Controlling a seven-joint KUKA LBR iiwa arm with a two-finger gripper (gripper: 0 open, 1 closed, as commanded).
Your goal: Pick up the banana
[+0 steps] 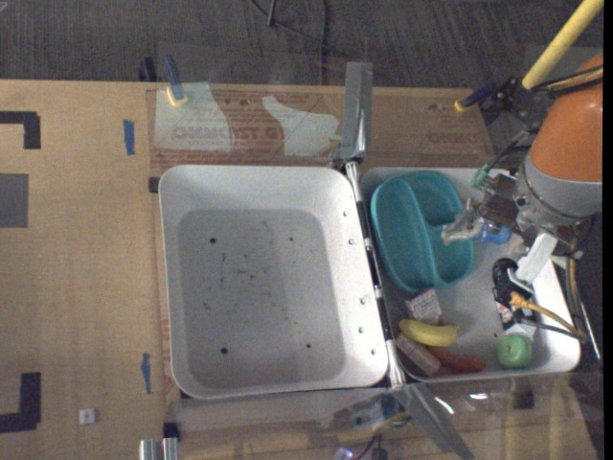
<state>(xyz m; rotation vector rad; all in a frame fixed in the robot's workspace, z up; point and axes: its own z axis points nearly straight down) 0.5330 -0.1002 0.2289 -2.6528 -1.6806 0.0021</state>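
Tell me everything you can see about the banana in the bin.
The banana is small, yellow and curved, smooth like plastic or ripe fruit. It lies flat near the front of the right bin, beside the divider. A small brown-and-white packet sits just behind it, a reddish sausage-shaped item just in front. Nothing grips it.

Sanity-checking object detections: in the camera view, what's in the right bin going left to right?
Teal container → banana → gripper → green apple. Banana lies at the bin's near end, the apple in its near right corner. The small items touching the banana are skipped, their order being unclear.
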